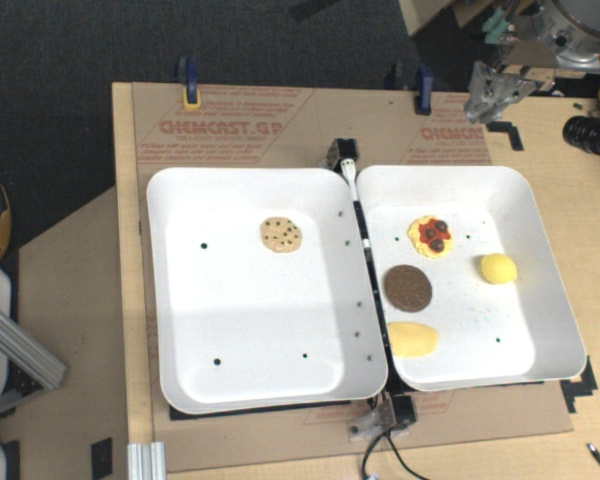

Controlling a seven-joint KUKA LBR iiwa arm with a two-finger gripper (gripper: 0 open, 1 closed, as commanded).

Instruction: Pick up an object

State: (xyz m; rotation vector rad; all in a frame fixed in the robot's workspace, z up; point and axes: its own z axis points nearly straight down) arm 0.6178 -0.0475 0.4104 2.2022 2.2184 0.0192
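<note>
Up at one o'clock, beyond the bins, the gripper [493, 96] hangs over the worktop [310, 123], holding nothing; how wide it stands cannot be told. Within the right bin [540, 268] lie a jam tart [431, 235], a yellow ball [497, 268] at three o'clock of it, a brown disc [408, 287], and a yellow piece [413, 339] at six o'clock. One cookie [280, 235] sits in the left bin [180, 298].
</note>
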